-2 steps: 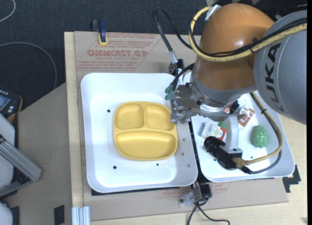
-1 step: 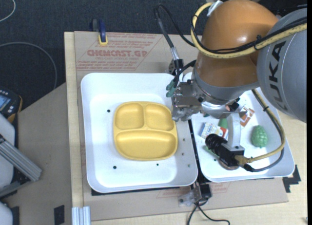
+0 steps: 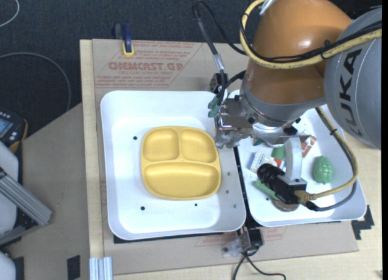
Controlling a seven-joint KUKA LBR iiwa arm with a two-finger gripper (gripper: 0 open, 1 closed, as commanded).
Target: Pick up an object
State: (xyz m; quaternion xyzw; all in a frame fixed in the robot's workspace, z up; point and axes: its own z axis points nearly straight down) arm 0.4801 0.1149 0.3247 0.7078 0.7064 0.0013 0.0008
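A yellow divided plate (image 3: 180,162) lies flat in the middle of the left white bin (image 3: 118,151). In the right bin (image 3: 345,203) a green knobbly object (image 3: 322,170) rests near the right wall. A small white and blue piece (image 3: 260,159) lies by that bin's left wall, and a red and white piece (image 3: 308,144) sits further back. My gripper (image 3: 227,126) hangs under the wrist over the wall between the two bins, just right of the plate's far right corner. The arm hides much of the right bin.
A brown round thing (image 3: 286,203) peeks out near the right bin's front. A cardboard sheet (image 3: 148,63) with red print lies behind the left bin, with a blue and yellow clamp (image 3: 127,39) at its back edge.
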